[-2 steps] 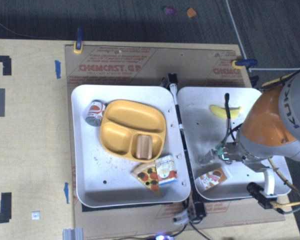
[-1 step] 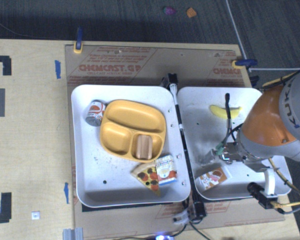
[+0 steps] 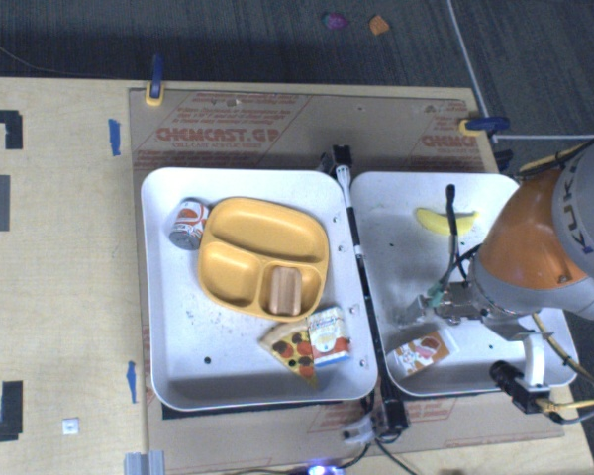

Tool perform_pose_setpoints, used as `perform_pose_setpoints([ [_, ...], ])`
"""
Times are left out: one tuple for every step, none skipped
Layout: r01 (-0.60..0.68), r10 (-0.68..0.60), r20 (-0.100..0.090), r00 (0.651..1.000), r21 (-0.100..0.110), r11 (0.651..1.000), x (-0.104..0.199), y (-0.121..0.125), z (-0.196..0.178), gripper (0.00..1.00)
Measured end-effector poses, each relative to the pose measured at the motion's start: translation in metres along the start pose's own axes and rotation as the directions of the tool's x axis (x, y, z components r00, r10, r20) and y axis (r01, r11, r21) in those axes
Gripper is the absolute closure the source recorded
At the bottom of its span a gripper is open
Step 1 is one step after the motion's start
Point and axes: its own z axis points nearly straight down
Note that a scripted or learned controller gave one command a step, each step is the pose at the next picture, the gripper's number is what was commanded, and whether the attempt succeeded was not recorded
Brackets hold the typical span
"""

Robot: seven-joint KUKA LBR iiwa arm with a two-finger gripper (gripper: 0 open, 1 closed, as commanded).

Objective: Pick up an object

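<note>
My gripper [image 3: 422, 310] is low inside the right bin [image 3: 394, 255], at the end of the grey and orange arm [image 3: 535, 250] that reaches in from the right. A small red and white packet [image 3: 421, 352] lies just below and in front of the gripper, on the bin floor. Farther back in the same bin lies a yellow banana [image 3: 436, 222], partly crossed by a dark cable. Nothing is visibly held.
The left bin [image 3: 173, 295] holds a yellow divided plate [image 3: 247, 236] with a sausage [image 3: 283, 290] in one compartment, a can [image 3: 187, 224] at its back left, a pizza slice [image 3: 292, 347] and a small carton [image 3: 327, 334]. A dark divider [image 3: 348, 236] separates the bins.
</note>
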Motion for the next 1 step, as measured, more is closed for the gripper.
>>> perform_pose_setpoints([
  [-0.001, 0.001, 0.002, 1.0, -0.001, 1.0, 0.0011, 0.0, 0.0002, 0.0],
])
